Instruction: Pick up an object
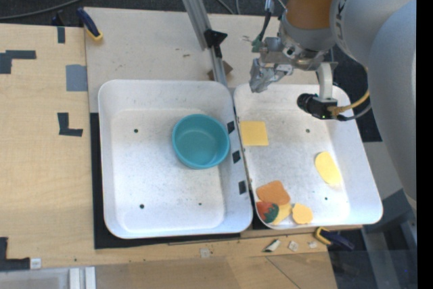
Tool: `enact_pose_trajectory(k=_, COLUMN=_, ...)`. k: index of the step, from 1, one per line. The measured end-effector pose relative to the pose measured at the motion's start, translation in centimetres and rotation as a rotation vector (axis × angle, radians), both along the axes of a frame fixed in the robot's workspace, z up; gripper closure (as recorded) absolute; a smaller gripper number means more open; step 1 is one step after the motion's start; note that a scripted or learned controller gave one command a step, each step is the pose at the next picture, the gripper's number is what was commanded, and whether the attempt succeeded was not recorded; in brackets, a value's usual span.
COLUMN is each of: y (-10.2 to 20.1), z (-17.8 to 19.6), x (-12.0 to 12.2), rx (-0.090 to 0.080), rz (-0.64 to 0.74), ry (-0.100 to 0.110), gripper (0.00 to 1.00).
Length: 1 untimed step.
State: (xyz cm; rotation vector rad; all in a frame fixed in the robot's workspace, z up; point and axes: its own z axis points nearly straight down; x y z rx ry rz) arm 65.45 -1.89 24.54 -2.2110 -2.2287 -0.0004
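My gripper [261, 82] hangs over the far left corner of the right bin [352, 145], above the bin floor, with nothing seen between its fingers. A flat yellow square [254, 133] lies on the bin floor just in front of it. An oval yellow piece [328, 168] rests toward the bin's right side. In the near left corner sit an orange piece [273, 191], a small red and green piece [270, 212] and a round yellow piece [302, 214]. The left bin [128, 145] holds a teal bowl [199, 140].
A slanted metal pole [193, 3] with a black clamp rises behind the bins' shared edge, close to the gripper's left. Cables run across the dark floor at the back. A black fitting [318, 105] on the arm hangs over the right bin's far side.
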Motion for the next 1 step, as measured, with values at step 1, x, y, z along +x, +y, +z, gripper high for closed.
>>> enact_pose_trajectory(k=1, y=5.6, z=-0.35, x=-0.53, rx=-0.001, rz=-0.001, ry=0.001, gripper=1.0)
